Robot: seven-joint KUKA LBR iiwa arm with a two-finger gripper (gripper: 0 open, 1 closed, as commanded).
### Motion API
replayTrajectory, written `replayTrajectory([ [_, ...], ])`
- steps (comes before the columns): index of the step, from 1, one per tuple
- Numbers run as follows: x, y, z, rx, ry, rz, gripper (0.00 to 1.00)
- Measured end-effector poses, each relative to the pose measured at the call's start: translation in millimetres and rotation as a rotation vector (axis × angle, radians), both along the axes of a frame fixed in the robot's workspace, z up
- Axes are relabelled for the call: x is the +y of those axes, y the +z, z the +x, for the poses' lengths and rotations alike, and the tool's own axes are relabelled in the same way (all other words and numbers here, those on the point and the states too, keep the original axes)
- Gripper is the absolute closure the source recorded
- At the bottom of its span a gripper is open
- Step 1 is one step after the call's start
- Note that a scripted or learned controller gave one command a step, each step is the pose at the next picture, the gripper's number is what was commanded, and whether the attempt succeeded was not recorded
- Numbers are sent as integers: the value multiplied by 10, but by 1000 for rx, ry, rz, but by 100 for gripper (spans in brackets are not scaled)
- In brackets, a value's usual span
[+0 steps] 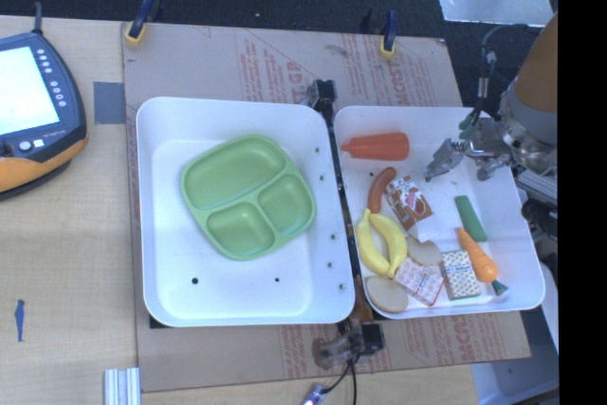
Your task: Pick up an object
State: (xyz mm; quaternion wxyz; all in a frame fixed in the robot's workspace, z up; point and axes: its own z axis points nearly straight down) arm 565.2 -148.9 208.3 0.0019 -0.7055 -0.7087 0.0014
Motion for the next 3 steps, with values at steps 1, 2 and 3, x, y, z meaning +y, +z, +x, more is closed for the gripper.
replayTrajectory([
  [1, 360, -1161, -194, -3, 1, -2, 0],
  [2, 505, -1164, 201, -1, 2, -2, 0],
  [3, 563, -1169, -291, 0, 1, -1, 0],
])
